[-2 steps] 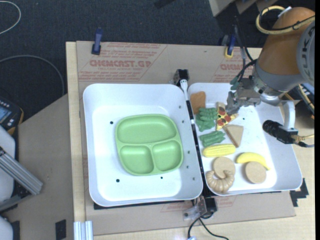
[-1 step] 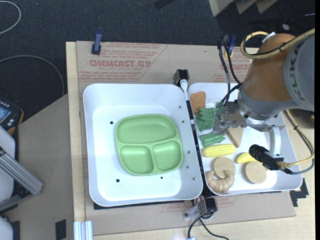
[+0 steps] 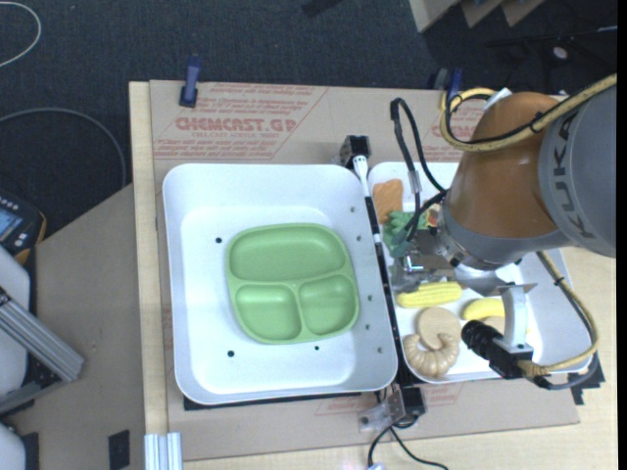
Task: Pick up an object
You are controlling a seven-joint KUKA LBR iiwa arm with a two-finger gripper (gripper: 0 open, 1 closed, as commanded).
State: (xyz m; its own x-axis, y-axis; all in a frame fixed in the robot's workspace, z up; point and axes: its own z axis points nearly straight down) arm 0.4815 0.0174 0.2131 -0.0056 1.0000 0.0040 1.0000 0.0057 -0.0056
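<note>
Camera view: arm crowds the right bin's toys; jaws' state cannot be told; left bin offers room.

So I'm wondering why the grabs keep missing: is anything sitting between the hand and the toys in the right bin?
The arm's orange band hides the hand, so I cannot tell. The corn cob, croissant and banana lie packed together in the right bin.

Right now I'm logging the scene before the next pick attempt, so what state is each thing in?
green divided tray: upright, lying flat in the left bin.
corn cob: lying on its side in the right bin.
croissant: resting at the right bin's near edge.
arm: lowered over the right bin, covering part of it.
</note>
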